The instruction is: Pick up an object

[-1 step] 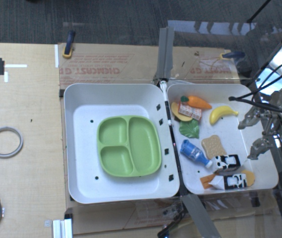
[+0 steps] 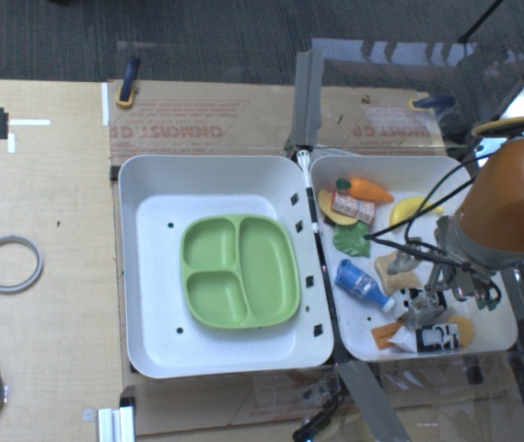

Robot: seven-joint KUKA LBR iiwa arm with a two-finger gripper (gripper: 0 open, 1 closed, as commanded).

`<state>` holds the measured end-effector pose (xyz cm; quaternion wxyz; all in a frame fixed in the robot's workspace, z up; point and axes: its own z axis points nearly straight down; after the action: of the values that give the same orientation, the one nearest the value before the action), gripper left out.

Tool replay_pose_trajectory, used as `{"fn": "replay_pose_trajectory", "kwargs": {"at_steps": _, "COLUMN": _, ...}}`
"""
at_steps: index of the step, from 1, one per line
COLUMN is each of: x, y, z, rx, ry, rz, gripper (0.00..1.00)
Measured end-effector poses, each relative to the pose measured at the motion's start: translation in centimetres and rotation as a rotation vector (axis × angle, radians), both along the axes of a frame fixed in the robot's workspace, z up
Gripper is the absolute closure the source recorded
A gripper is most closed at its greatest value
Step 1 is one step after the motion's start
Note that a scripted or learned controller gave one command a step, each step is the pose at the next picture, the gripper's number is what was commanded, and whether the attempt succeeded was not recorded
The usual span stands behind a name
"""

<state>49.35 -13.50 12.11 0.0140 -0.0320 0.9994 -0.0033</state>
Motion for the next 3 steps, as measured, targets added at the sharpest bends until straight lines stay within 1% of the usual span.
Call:
{"fn": "replay_pose_trajectory", "kwargs": {"at_steps": 1, "x": 6.0, "y": 3.9, "z": -2.8, "rx": 0.009, "ry": 0.023, "rz": -0.281, "gripper": 0.0}}
{"fn": "replay_pose_trajectory", "kwargs": {"at_steps": 2, "x": 8.9, "y": 4.2, "z": -2.9, "rx": 0.01, "ry": 0.024, "rz": -0.376, "gripper": 0.0}}
{"fn": "replay_pose_trajectory", "kwargs": {"at_steps": 3, "x": 0.4, "y": 0.8, "z": -2.9, "rx": 0.012, "ry": 0.025, "rz": -0.501, "gripper": 0.0}}
